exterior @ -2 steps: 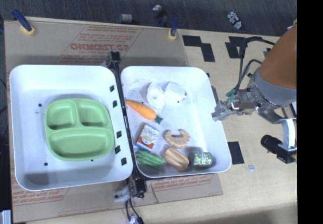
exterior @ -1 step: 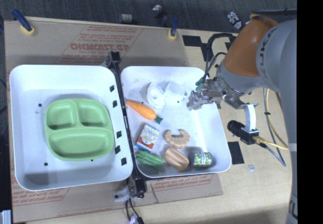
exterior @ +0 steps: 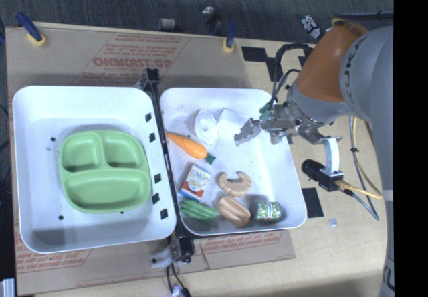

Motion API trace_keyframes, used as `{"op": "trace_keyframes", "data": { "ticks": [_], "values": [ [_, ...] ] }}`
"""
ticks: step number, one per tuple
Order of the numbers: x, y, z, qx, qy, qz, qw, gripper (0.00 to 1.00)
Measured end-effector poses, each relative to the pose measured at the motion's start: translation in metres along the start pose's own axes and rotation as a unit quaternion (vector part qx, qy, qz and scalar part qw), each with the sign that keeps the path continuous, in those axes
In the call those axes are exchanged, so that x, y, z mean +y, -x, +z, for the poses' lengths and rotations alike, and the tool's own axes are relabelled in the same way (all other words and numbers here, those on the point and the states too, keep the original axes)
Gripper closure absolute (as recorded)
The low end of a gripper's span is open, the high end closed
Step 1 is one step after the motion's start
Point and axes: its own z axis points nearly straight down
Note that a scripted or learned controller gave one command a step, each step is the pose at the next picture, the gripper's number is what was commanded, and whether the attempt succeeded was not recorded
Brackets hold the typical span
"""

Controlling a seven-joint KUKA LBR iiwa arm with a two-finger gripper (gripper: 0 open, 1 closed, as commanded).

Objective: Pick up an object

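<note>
My gripper (exterior: pixel 261 134) hangs over the upper right part of the right bin (exterior: pixel 289 182), open, with nothing between its fingers (exterior: pixel 246 132). Just left of it lies a white crumpled object (exterior: pixel 208 126). An orange carrot (exterior: pixel 187 146) lies further left, near the bin's left wall. Below the gripper sit a curved tan pastry (exterior: pixel 234 183), a brown bread roll (exterior: pixel 232 211), a small green can (exterior: pixel 267 211), a green vegetable (exterior: pixel 198 211) and a small printed carton (exterior: pixel 195 180).
The left bin (exterior: pixel 33 222) holds a green divided plate (exterior: pixel 103 170). A black divider (exterior: pixel 159 148) runs between the bins. The grey and orange arm (exterior: pixel 341 75) comes in from the right, with cables (exterior: pixel 364 182) beside the right bin.
</note>
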Motion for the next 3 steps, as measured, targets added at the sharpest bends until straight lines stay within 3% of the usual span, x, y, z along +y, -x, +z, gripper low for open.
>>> {"op": "trace_keyframes", "data": {
  "ticks": [1,2,3],
  "values": [
    [-0.07,-0.01,-0.112,-0.002,0.004,0.0,1.0,0.0],
    [-0.079,0.033,-0.034,0.0,0.0,0.0,1.0,0.0],
    [-0.074,0.033,0.102,-0.002,0.007,0.001,1.0,0.0]
  ]
}}
